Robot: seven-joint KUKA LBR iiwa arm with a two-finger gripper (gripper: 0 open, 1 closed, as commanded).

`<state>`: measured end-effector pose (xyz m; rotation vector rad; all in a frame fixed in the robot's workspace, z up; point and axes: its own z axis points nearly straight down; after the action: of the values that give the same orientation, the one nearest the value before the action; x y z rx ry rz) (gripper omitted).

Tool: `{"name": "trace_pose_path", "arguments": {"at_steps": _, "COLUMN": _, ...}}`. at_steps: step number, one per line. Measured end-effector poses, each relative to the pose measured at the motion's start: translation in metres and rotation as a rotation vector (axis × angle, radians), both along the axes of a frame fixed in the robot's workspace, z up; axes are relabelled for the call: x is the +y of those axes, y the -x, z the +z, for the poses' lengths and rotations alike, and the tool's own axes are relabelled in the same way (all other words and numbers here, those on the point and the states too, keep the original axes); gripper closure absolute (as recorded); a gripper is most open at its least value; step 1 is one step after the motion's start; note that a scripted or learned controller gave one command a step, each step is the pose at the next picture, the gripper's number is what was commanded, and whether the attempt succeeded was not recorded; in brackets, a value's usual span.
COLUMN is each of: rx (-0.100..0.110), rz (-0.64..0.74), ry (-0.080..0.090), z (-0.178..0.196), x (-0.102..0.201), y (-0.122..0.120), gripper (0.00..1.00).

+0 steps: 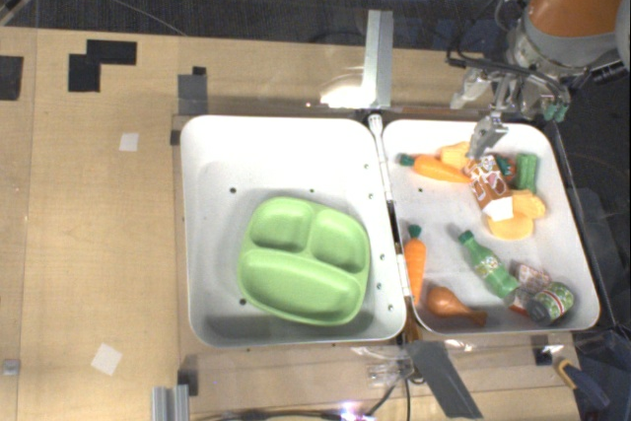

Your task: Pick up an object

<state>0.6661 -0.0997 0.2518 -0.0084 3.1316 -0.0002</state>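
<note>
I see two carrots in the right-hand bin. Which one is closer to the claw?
The carrot lying near the bin's far edge, just left of the claw. The other carrot lies much further off, against the divider between the two bins.

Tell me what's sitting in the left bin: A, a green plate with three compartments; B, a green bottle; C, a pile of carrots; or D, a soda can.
A: the left bin holds a green divided plate with three compartments, while the carrots, the green bottle and the can all lie in the right bin.
</note>
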Motion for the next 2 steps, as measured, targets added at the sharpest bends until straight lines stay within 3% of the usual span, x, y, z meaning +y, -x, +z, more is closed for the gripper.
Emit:
{"name": "trace_pose_path", "arguments": {"at_steps": 1, "rx": -0.004, "rz": 0.018, "ry": 0.001, "z": -0.153, "x": -0.036, "y": 0.012, "gripper": 0.0}}
{"name": "trace_pose_path", "arguments": {"at_steps": 2, "rx": -0.005, "rz": -0.141, "ry": -0.001, "z": -0.162, "x": -0.038, "y": 0.091, "gripper": 0.0}}
